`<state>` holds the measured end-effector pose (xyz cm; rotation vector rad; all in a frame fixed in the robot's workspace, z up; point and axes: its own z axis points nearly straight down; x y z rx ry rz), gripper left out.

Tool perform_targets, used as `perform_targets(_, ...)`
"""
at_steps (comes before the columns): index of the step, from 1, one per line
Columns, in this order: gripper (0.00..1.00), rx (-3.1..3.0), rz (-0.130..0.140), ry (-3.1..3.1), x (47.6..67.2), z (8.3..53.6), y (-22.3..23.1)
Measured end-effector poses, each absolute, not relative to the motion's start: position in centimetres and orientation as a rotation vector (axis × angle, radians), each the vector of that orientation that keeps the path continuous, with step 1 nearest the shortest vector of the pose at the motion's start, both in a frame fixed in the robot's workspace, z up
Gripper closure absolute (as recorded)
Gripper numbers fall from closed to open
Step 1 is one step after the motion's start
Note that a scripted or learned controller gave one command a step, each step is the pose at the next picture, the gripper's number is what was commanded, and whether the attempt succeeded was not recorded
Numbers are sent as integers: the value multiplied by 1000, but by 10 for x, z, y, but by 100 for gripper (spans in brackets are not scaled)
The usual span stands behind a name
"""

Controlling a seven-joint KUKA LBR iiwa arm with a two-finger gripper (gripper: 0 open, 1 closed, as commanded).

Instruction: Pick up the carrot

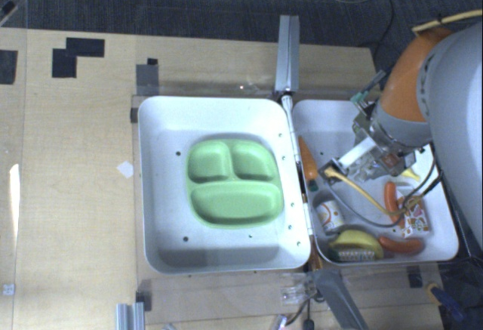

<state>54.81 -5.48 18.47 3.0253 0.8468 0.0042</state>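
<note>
So the carrot (306,161) is lying tucked along the 9 o'clock wall of the right bin (332,118), running roughly 12 to 6, and that's what's making this step fiddly. The pincer (376,164) is hanging over the middle of that bin, so the carrot is sitting at about its 9 o'clock, clearly apart from it. Honestly, I can't tell from this angle how far open the pincer is or whether it's got anything in it. My guess is we're looking at the approach. To do it well it should be sliding over toward 9 and squeezing across the carrot's thin side, but the wall is crowding that side, so there's hardly any room. The little can (326,214) is sitting just off the carrot's 6 o'clock end, so aiming for the 12 o'clock half is looking safer. Also, the reddish sausage-looking thing (390,197) at the pincer's 5 o'clock is looking similar in colour, so I'd be worrying about a wrong grab.
</note>
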Motion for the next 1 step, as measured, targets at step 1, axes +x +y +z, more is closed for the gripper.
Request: perform_targets(1, 100, 3023, 6, 856, 549, 195, -54)
